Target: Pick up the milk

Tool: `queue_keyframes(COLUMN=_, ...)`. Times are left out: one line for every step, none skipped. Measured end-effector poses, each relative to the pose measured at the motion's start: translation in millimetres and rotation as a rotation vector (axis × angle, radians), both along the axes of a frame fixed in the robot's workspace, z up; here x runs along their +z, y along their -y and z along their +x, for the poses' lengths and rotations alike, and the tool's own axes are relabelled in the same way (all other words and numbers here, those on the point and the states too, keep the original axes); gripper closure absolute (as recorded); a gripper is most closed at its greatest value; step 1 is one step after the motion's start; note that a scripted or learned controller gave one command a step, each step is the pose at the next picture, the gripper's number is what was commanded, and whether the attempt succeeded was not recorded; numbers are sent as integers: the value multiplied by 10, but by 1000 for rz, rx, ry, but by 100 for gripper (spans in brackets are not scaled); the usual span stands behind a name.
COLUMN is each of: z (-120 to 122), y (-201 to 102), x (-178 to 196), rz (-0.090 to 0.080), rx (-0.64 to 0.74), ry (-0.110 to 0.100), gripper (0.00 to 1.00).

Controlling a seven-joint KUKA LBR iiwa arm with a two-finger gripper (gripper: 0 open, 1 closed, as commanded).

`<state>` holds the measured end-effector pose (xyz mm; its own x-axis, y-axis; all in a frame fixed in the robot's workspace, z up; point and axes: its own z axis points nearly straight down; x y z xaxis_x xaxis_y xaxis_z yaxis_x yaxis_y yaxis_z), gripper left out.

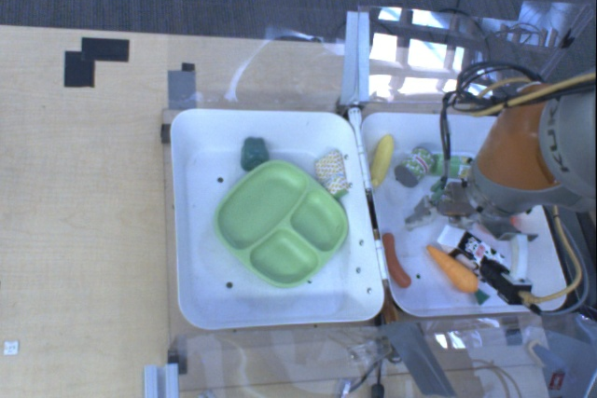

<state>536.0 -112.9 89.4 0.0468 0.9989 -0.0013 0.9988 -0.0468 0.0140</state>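
Gripper [446, 203] sits low in the right bin [410, 298], middle right of the frame; how wide it stands cannot be told. Just below it lies the white milk carton [478, 249], touching the carrot [452, 267]; a sausage [396, 260] lies further left.

Light is bright and even, falling from overhead, so shadows are soft and short. The left bin [187, 200] shows a faint grey shade along its inner walls and a thin shadow under the green plate [280, 221]. A strong white glare sits on the clear panel [410, 47] behind the right bin [403, 294]. The counter [84, 228] looks pale and slightly washed out. The picture is mildly soft and grainy throughout; small things near the arm [522, 158] blur together.
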Motion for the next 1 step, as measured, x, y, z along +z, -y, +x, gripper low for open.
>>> queue_keyframes(z=1071, y=298, x=-24, rz=0, rx=150, ry=-10, gripper=0)
